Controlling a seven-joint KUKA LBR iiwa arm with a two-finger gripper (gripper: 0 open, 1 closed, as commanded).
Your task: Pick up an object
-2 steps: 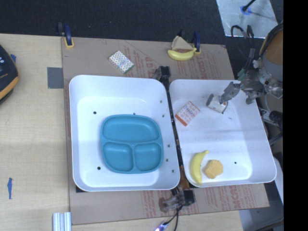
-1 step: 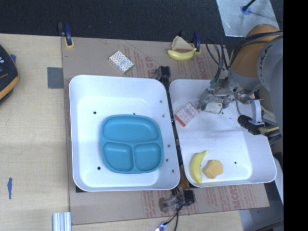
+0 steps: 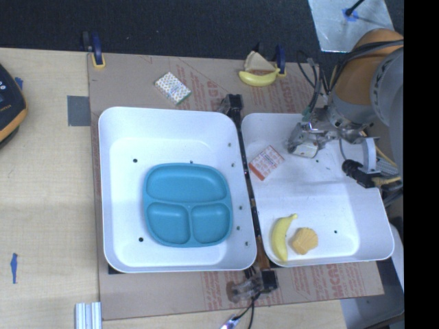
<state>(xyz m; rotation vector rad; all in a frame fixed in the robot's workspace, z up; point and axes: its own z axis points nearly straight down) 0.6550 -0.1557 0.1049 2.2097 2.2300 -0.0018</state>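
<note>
From the camera above the desk (image 3: pixel 48 184), the arm's tool (image 3: pixel 306 141) hangs over the far part of the right-hand shallow white bin (image 3: pixel 357 211); whether its fingers are spread or pressed together I cannot tell, and nothing shows between them. A small red-and-white printed packet (image 3: pixel 265 162) lies flat on the bin floor just beside the tool, toward the left bin, its long axis slanting. At the near edge of the same bin lie a curved yellow banana (image 3: pixel 280 236) and a lumpy orange-yellow piece (image 3: pixel 304 240), touching or nearly so, well apart from the tool. The left white bin (image 3: pixel 116 177) holds a blue three-compartment plastic plate (image 3: pixel 186 203). The packet looks the nearest pick, I judge.
</note>
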